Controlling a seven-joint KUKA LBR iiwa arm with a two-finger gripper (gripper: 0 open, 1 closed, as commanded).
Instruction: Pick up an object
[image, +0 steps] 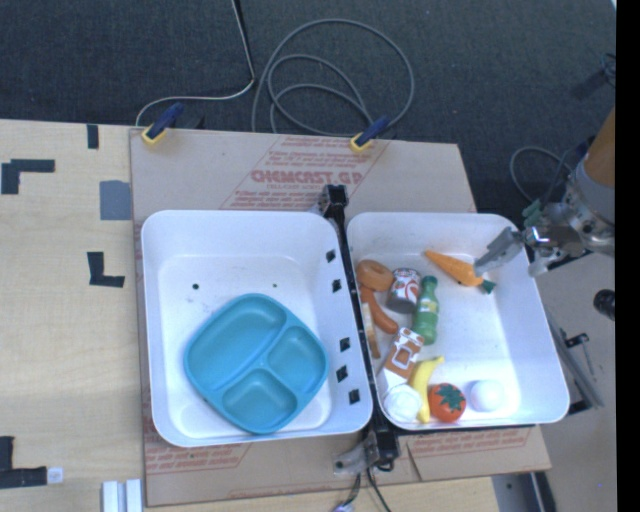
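- The gripper (522, 250) hangs at the right bin's (520, 330) far right rim, metal parts glinting; one slim grey finger (497, 248) slants down-left into the bin, its tip just beside the carrot's green end.
- How far apart the fingers stand I cannot tell from this slant, and nothing shows between them.
- The carrot (452, 266), a tapered orange plastic cone with a small green stub, lies flat on the smooth white floor near the far wall.
- A green bottle (427, 309), glossy with a narrow neck, lies mid-bin, touching a rounded red-and-white can (405, 288) on its left.
- A glossy brown bun-like shape (373, 275) sits near the divider, with a long tan sausage-like piece (381, 318) just below it.
- A small boxy carton (403, 352), orange and white, rests in the middle of the heap.
- Near the front wall: a curved yellow banana (424, 377), a round red tomato (449, 401) with a green top, a smooth white egg-like ball (488, 395) and a white round cup (403, 404), all crowded together.
- The left bin (170, 250) holds a teal plastic plate (256, 362), rounded and split into three compartments, lying flat.
- Both bins sit on a brown cardboard sheet (290, 175) with red print, pinned by two blue-and-yellow clamps (160, 125) at its far edge.
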